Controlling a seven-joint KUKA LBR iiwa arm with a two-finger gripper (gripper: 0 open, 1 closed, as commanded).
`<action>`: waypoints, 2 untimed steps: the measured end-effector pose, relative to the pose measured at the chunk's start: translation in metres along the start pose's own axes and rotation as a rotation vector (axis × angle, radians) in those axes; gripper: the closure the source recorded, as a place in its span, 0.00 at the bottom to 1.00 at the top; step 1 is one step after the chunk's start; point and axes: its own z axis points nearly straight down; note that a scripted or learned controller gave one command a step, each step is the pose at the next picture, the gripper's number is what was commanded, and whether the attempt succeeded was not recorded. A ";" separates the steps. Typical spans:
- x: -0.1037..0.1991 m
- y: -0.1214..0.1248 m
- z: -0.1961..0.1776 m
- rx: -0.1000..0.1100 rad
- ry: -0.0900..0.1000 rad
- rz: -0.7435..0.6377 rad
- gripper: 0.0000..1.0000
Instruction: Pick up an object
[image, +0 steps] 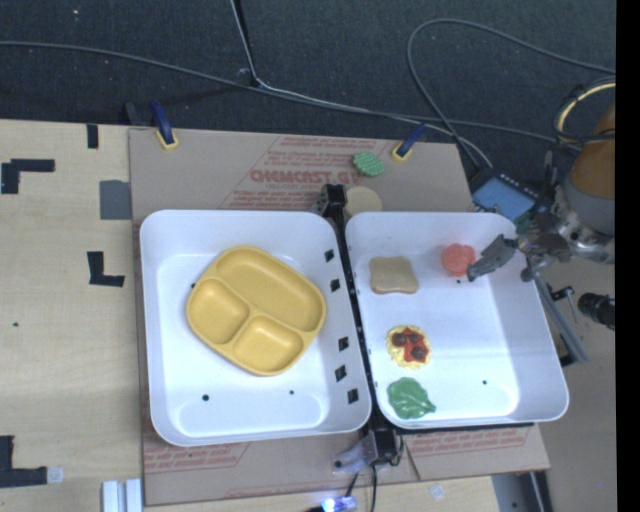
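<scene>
**A:** What's the biggest thing on the bench?

**B:** The two white bins. The left bin (170, 400) holds a yellow divided plate (256, 309), three compartments, lying flat and turned at an angle. The right bin (520, 390) carries the small pieces.

**A:** And the arm?

**B:** It comes in at the right edge, grey with the orange band (590, 165) showing high up. Its gripper (508, 256) hangs over the upper right part of the right bin, with the fingers spread apart and nothing between them. One dark finger (487, 260) points toward the red piece.

**A:** Which pieces are in there?

**B:** A tan toast-shaped slab (393, 275) near the bin's upper left. Just right of it, a round red item (458, 259), close beside the fingertip; I can't tell if they touch. Lower down, a green leafy blob (410, 398) near the front wall, and above it a small yellow disc with red topping (408, 344), like a toy pizza.

**A:** Anything outside the bins?

**B:** A small green waffle-textured piece (367, 162) on the cardboard behind them, and two blue-and-yellow clamps (163, 128) on the cardboard's back edge.
</scene>
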 end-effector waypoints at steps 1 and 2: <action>0.000 0.003 -0.006 -0.011 -0.003 -0.003 0.00; -0.005 0.001 0.040 -0.006 -0.002 -0.002 0.00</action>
